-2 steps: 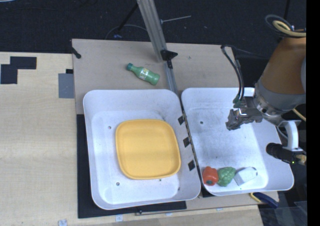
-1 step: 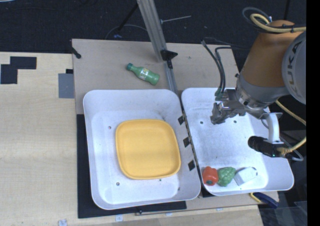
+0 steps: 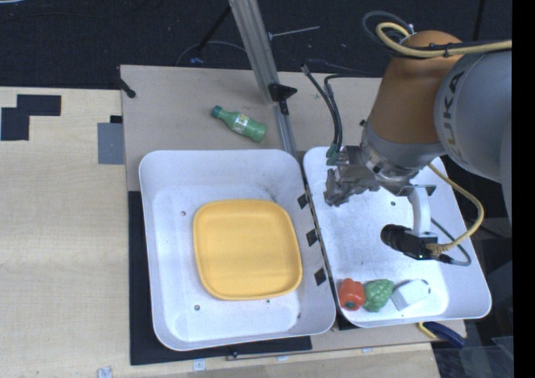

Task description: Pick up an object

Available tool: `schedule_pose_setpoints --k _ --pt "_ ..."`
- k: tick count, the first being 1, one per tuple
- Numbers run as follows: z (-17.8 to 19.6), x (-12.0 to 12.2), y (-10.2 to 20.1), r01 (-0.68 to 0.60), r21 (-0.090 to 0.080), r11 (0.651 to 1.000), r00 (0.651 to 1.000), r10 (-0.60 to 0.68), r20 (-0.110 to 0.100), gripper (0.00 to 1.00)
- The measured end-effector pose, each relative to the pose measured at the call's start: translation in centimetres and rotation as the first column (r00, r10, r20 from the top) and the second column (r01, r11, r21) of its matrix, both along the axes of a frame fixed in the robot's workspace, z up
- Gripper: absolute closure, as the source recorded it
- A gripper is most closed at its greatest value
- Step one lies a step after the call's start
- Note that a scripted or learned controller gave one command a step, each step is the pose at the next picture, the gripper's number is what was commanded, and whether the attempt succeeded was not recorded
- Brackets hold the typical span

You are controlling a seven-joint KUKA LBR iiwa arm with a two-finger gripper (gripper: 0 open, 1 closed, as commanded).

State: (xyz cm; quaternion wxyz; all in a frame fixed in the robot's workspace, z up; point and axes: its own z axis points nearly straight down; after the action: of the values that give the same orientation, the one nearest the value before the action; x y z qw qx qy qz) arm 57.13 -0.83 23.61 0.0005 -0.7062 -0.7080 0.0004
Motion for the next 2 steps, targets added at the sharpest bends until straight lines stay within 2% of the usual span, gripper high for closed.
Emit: schedule_pose_setpoints --k 1,2 --pt "-0.7 2.4 4.0 0.0 -0.001 1.0 1.0 0.0 0.0 1.0" --pt "-1.0 4.9 9.6 -0.001 0.001 1.0 1.0 0.001 0.001 1.0"
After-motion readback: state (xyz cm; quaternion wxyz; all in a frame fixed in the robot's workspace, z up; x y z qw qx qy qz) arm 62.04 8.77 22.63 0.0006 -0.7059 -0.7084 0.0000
